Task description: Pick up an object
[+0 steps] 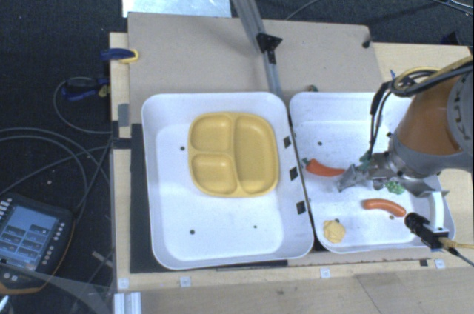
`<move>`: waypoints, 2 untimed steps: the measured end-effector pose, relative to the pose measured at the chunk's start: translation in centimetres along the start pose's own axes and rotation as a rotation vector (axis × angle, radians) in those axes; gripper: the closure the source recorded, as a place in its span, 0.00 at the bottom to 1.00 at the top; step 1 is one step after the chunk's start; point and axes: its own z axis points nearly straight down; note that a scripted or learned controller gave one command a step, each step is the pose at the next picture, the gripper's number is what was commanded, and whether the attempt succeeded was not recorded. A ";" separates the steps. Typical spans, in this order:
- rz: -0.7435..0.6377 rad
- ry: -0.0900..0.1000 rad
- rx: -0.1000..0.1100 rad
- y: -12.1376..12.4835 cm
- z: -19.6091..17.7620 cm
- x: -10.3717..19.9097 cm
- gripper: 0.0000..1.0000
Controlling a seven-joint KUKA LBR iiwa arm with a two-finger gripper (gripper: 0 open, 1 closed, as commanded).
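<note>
Gripper point(354, 178), low inside the right bin point(326, 120), sits just right of an orange carrot-like piece point(324, 167); whether it is released or clenched I cannot tell at this size. By my reading the approach step is in hand, and the next move calls for closing squarely on one piece and lifting it straight up. Relative to the right bin, the wide bench point(222, 57) lies under it and dark carpet beyond; the left bin point(159, 231) adjoins it, bearing a yellow divided plate point(233, 153). Within the right bin lie a second orange piece point(384, 206) and a small yellow object point(335, 231).
</note>
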 end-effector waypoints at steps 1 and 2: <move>0.000 -0.002 -0.008 0.2 -1.4 -0.1 1.00; -0.006 -0.004 -0.013 0.7 -7.8 0.0 1.00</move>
